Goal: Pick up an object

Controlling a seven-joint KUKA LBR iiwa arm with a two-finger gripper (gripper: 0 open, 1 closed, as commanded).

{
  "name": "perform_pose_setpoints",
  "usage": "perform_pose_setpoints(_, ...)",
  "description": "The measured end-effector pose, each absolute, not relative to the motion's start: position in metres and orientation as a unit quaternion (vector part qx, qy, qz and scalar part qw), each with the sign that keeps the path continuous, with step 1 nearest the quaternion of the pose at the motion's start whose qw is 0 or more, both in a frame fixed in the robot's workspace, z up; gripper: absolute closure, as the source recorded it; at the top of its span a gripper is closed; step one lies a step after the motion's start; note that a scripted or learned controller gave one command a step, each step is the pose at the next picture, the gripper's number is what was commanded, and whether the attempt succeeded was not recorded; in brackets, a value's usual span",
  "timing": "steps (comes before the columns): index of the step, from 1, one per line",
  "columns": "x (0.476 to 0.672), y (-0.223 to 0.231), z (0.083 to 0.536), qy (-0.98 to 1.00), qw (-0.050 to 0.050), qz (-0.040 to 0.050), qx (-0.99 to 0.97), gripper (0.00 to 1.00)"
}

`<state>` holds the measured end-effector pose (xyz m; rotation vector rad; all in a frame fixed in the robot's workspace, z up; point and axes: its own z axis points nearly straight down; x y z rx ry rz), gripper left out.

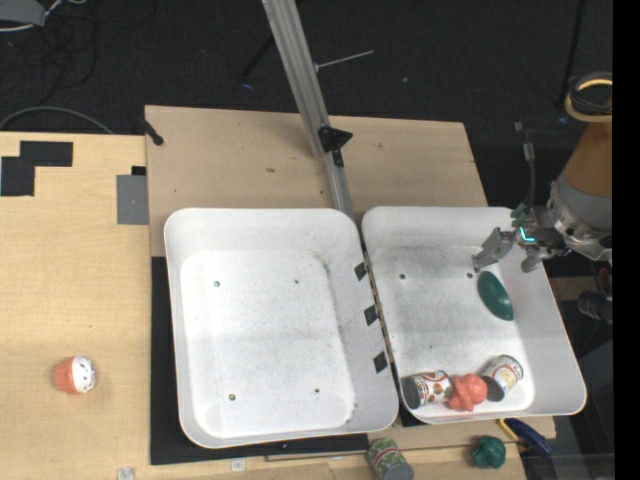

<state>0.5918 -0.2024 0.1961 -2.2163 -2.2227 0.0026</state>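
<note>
**A:** What have you got on your bench?

**B:** You have two white bins side by side on a tan board — the left bin [262, 323] and the right bin [420, 258], its floor speckled grey. A slanted metal rail [302, 78] runs down to the seam between them. Left of the board sits a pale wooden table [60, 268] with a small orange and white ball [74, 375]; behind is dark floor with cables.

**A:** And the gripper?

**B:** Your gripper [512, 253] hangs over the right bin's far right side, fingers spread, nothing between them. A dark green object [495, 296] lies on the bin floor just below it. Along the near edge you'll see a red-labelled can [428, 388], a red lump [466, 392] and a second can [503, 375] — close together. Outside the bin, on the front edge, a small can [386, 456] and a green lump [488, 452].
</note>
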Motion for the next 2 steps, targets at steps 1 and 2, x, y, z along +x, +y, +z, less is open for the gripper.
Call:
perform_pose_setpoints(1, 0.586, -0.203, 0.133, -0.707, 0.004, 0.0020, -0.707, 0.00)
perform_pose_setpoints(2, 0.588, -0.198, 0.093, -0.709, 0.001, -0.0029, -0.706, 0.00)
